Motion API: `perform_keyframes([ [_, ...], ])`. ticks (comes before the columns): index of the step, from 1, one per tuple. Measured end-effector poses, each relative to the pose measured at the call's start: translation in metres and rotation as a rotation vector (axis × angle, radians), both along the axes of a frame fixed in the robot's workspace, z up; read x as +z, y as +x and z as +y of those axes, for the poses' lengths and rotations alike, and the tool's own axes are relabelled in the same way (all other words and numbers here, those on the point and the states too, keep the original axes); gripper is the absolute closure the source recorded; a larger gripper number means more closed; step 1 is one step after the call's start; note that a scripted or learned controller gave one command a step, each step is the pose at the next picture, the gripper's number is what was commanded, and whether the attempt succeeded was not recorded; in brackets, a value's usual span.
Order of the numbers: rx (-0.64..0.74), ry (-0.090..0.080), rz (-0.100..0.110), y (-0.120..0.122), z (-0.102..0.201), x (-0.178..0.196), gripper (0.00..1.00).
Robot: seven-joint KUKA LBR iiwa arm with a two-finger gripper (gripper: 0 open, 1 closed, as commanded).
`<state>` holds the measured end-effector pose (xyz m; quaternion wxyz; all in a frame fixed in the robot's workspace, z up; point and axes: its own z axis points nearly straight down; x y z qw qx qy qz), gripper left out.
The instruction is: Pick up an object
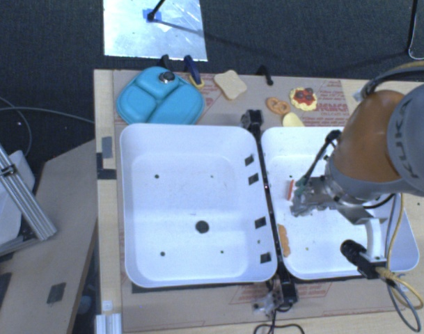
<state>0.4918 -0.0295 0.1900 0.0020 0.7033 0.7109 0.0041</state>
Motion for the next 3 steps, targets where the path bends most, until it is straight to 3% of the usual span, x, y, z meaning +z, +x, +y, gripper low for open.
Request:
perform_keyframes([
  [1,0.0,0.0,-0.006,-0.003,0.047,0.1,1.0],
  [2,-0.003,-0.001,0.001,-0.004,0.078,0.152,1.0],
  [3,-0.004,0.0,-0.006,-0.004,0.09,0.253,1.0],
])
